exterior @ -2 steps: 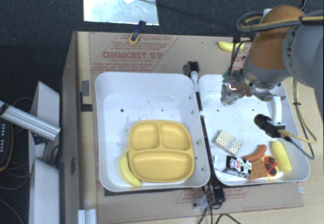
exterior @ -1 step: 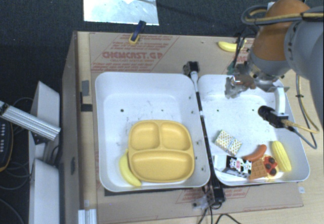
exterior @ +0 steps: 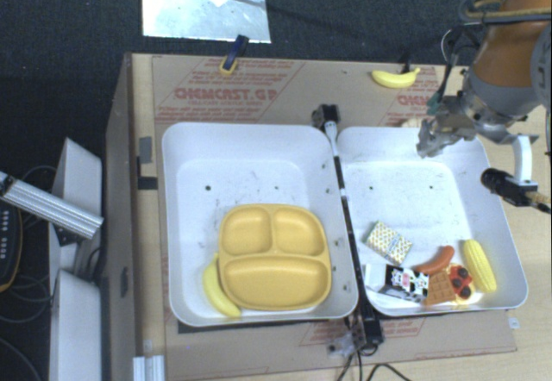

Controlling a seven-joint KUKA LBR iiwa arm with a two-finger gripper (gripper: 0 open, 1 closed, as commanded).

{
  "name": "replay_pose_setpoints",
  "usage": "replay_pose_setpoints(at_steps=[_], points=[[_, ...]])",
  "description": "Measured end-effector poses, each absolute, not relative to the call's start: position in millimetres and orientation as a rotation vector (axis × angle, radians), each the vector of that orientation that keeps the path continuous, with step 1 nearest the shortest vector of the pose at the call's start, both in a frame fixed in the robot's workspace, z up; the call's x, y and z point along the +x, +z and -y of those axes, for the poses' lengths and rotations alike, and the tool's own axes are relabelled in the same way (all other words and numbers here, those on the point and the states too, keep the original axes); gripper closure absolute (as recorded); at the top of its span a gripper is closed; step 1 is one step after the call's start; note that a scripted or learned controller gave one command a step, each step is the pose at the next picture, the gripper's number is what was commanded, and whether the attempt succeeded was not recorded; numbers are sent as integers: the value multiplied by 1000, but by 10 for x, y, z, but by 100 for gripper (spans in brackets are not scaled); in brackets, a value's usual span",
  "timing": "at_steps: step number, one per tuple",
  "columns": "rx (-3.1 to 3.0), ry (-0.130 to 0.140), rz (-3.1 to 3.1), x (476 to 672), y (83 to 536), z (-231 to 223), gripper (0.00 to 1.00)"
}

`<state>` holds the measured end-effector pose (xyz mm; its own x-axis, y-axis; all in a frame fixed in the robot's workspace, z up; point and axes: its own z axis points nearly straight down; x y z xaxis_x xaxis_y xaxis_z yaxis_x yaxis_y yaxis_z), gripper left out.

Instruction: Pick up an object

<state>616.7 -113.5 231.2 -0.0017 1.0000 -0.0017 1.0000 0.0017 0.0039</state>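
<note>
- Dark carpet is seen around the bench (exterior: 259, 86), which is covered by a brown cardboard sheet with red print.
- Two shallow white bins are set side by side on the bench, touching along the middle.
- The left bin (exterior: 198, 155) is taken up by a yellow plate (exterior: 274, 257) with three parts, laid toward the near edge.
- A yellow banana (exterior: 217, 291) is tucked beside the plate's near left corner, touching it.
- The right bin (exterior: 483, 207) is filled only at its near end, where small toy foods are bunched close together.
- A checked packet (exterior: 388, 242) is laid a little apart from the rest, toward the middle of the bin.
- A red sausage (exterior: 434, 259) is placed just beside a yellow corn cob (exterior: 479, 265).
- A black-and-white cow-patterned piece (exterior: 407, 283) and a waffle (exterior: 440, 287) are pressed against the near wall.
- Another banana (exterior: 395, 77) is left on the cardboard outside the bins, at the far side.
- The gripper (exterior: 430, 144) is held over the far right corner of the right bin, well apart from the toy foods.
- Nothing is seen between its tips, and whether it is spread or closed cannot be told.
</note>
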Motion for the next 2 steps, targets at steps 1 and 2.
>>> replay_pose_setpoints(at_steps=[1, 2], points=[[2218, 0, -2221, 6062, 2199, 1381, 100], [2218, 0, -2220, 5525, 2531, 2045, 100]])
